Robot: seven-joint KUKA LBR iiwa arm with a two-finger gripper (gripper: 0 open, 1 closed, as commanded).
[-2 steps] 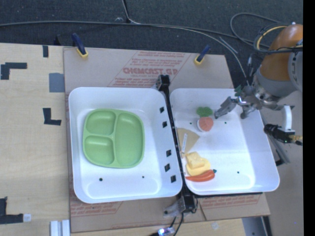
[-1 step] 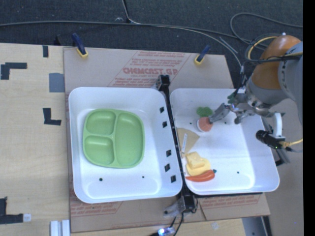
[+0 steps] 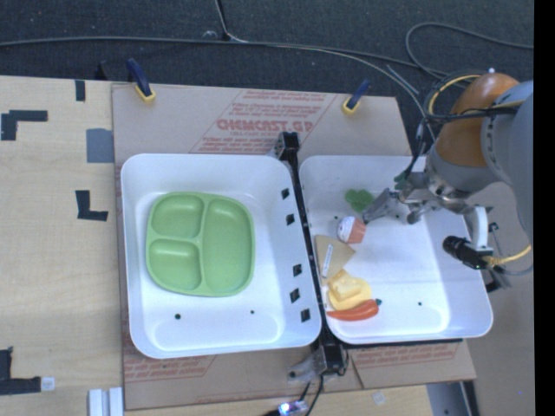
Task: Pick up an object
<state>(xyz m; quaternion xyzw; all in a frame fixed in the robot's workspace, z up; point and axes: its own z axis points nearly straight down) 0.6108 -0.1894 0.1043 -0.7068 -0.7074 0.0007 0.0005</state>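
The right bin (image 3: 434, 267) holds several small items along its left side. A green leafy piece (image 3: 357, 199) lies near the top. Below it lies a small red and white object (image 3: 349, 229), then a tan wedge (image 3: 333, 254), a yellow block (image 3: 347, 289) and a red chili pepper (image 3: 354, 312). My gripper (image 3: 375, 210) reaches in from the right, low over the bin. Its tip is just right of the green piece and above the red and white object. Nothing shows as held.
The left bin (image 3: 139, 189) holds a green divided plate (image 3: 200, 243). A black divider (image 3: 299, 232) runs between the bins. The arm's orange band (image 3: 473, 120) and wrist hang over the right bin's far right edge. Cables (image 3: 260, 46) cross behind the bench.
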